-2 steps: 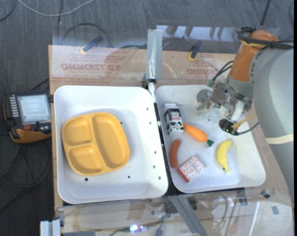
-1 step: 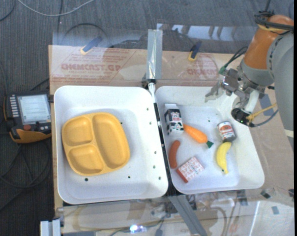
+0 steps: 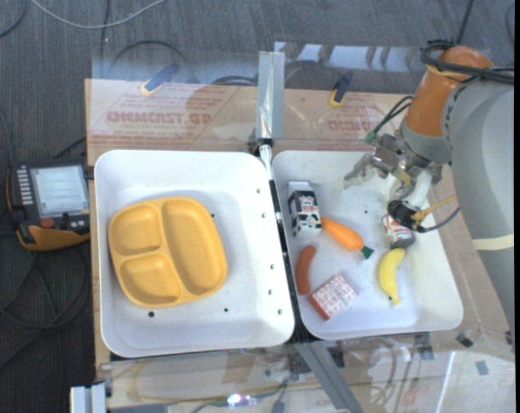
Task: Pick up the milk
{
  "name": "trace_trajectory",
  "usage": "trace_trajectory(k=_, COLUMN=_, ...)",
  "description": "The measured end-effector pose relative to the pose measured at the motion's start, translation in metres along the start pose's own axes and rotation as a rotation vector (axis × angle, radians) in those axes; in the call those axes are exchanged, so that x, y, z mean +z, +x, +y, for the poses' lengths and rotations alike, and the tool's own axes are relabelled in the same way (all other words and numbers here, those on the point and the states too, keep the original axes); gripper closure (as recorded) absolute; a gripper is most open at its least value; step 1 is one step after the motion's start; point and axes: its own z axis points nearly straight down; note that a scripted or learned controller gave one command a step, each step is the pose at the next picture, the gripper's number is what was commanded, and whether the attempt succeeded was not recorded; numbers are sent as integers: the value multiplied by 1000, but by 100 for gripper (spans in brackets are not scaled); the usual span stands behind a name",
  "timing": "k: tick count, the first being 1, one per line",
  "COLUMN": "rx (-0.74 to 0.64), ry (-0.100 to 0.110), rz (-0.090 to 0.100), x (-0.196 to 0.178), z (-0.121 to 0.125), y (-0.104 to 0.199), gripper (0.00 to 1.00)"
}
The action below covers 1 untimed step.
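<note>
Milk (image 3: 304, 211): beside your right bin's (image 3: 432, 317) left wall, long axis near-to-far.
Room: carrot (image 3: 344, 235) just right.
Pincer (image 3: 376, 169): far-right, grip state unclear to you.

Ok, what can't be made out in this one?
In the camera view:
The milk: print too small to read.
The box: label too small to read.
The red-and-white thing by the banana: partly under the arm, too small to identify.
The arm itself: cut off by the right edge.
</note>
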Motion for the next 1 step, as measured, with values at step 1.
trace_trajectory(k=1, rx=-60, ry=-12, rz=5, x=4, z=-52, y=43, gripper=0)
